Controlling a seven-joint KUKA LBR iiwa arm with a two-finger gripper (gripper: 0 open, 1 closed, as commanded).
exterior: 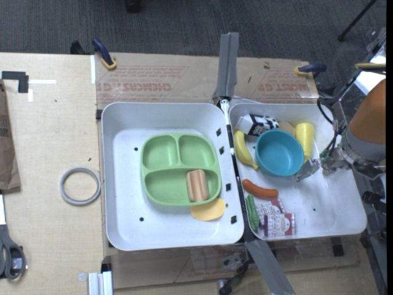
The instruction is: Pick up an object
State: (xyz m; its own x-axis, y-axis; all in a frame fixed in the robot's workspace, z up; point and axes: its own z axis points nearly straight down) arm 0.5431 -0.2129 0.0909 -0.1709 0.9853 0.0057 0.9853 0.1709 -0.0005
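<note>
- Bench items are lying furthest left: a roll of tape (80, 185) is resting flat on the wood, well apart from both bins.
- Next, the left bin (123, 226) is holding a green divided plate (180, 168); a hot dog bun (197, 185) is lying in the plate's lower compartment, and a yellow chip-shaped piece (209, 211) is sitting just below the plate, touching its rim.
- Past the divider, the right bin (334, 214) is holding the objects I could be picking.
- A banana (244, 151) is lying along the bin's left wall, touching the blue bowl (279, 153), which is standing upright.
- A black-and-white carton (258, 125) is lying behind the bowl, and a yellow cup (304, 136) is lying on its side by the bowl's right rim.
- A red sausage (260, 190) is lying in front of the bowl; below it, a green vegetable (252, 211) and a printed packet (275, 219) are lying side by side.
- My pincer (309, 169) is reaching in from the right and sitting low, just beside the bowl's right edge.
- I cannot tell how the pincer is set, and I am seeing nothing gripped in it.
</note>
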